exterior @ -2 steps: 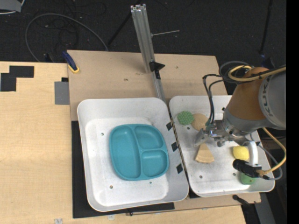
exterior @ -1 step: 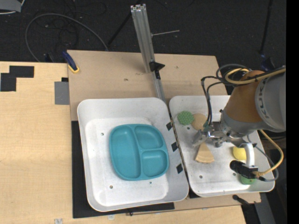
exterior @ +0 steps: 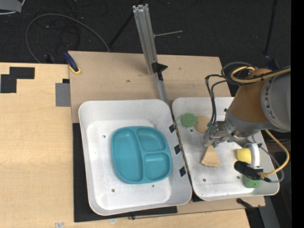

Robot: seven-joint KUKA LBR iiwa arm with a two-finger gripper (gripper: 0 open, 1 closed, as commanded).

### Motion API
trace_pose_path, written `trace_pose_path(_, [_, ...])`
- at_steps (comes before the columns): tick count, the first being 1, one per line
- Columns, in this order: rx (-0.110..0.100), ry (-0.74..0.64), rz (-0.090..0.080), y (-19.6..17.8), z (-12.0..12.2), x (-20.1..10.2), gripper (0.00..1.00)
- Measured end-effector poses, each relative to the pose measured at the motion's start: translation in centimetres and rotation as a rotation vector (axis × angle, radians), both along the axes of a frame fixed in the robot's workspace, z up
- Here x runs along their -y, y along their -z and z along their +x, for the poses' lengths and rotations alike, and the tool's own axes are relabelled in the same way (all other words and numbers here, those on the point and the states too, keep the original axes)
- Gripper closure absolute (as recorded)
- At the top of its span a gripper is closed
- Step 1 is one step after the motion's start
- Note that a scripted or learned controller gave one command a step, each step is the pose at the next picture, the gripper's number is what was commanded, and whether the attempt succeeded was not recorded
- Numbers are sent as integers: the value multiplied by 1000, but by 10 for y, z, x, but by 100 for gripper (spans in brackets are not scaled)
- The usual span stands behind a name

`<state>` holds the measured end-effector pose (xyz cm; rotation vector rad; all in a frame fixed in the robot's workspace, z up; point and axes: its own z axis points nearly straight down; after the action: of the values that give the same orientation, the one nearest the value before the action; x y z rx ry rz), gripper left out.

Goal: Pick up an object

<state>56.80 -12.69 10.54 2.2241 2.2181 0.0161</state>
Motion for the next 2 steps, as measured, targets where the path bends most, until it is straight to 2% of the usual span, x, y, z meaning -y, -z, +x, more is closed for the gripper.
trace_pose_path(1, [-5,-3,-8,-63,-2,0,100])
trace_pose_path(2, [-4,-1,-8,-120,-9,7,100])
